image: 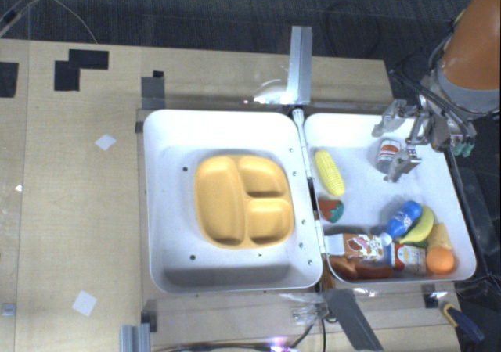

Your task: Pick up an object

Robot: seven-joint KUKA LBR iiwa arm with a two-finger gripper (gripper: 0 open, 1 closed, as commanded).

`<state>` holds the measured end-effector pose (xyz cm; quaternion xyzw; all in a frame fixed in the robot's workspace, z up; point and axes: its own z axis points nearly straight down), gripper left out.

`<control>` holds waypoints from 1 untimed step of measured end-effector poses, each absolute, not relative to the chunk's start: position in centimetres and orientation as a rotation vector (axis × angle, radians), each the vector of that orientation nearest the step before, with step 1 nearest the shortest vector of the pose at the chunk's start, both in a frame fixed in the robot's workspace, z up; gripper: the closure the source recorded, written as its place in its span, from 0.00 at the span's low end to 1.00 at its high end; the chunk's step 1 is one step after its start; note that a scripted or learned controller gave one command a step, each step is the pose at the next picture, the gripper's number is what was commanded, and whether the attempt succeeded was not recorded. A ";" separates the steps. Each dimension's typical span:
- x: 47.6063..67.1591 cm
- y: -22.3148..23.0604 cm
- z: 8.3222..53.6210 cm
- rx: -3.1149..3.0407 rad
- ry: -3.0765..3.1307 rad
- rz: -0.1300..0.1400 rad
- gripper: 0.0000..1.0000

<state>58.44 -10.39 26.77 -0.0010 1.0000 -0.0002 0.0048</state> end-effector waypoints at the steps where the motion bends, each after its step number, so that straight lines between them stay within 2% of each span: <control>1: 58.4 -10.4 26.8 -0.003 3.132 -0.001 0.00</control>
